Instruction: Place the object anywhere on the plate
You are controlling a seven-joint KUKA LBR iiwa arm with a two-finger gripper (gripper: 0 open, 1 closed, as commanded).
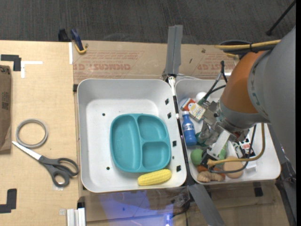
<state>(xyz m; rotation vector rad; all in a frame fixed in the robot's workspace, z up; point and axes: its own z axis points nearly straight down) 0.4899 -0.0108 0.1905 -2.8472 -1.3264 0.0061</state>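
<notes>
A teal divided plate [140, 142] lies in the middle of the left bin [94, 102] with nothing on it. A yellow corn cob [154, 177] rests on the bin floor just below the plate's lower edge. My gripper [212, 140] is down in the right bin [268, 171], among a pile of small objects. It hangs beside a blue bottle [189, 131] and above a green ball [196, 156]. The arm's grey and orange wrist hides much of that bin.
The right bin also holds a wooden utensil [231, 162], a small tan item [205, 176] and white packets. The wall between the two bins runs at about x 375. Scissors [52, 165] and a tape roll [32, 133] lie on the bench to the left.
</notes>
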